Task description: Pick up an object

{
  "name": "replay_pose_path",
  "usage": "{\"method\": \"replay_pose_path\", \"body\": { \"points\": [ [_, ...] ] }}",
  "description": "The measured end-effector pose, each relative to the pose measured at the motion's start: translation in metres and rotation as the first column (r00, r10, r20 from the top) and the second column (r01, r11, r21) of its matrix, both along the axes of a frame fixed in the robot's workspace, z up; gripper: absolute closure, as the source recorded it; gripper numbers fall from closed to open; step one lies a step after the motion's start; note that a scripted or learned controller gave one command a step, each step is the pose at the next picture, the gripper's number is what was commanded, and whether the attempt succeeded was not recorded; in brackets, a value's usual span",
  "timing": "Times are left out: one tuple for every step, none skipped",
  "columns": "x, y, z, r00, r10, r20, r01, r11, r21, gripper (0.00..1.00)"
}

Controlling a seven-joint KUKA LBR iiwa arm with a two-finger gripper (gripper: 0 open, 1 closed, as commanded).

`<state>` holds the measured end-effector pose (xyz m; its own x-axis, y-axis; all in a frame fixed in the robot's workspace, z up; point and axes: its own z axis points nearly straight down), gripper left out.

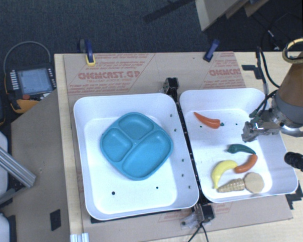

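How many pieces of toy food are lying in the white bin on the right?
6. A red chili lies near the far left; a dark green pepper, an orange-red pepper, a banana, a corn cob and a round biscuit cluster at the near side. The arm may hide more.

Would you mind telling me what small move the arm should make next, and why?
Probably a short descent toward the green pepper. The gripper hovers over the right bin just above that pepper, holding nothing I can see. The banana and the lower orange pepper crowd it below, so a straight drop seems safest.
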<state>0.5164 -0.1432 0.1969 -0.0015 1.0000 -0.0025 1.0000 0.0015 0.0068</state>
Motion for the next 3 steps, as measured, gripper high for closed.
{"method": "replay_pose_path", "body": {
  "points": [
    [0.002,0.000,0.040,1.000,0.000,0.000,0.000,1.000,0.000,1.00],
    [-0.006,0.056,0.047,1.000,0.005,-0.007,-0.005,1.000,0.005,1.00],
    [-0.014,0.108,0.052,1.000,-0.001,-0.009,0.001,1.000,0.004,1.00]
  ]
}}
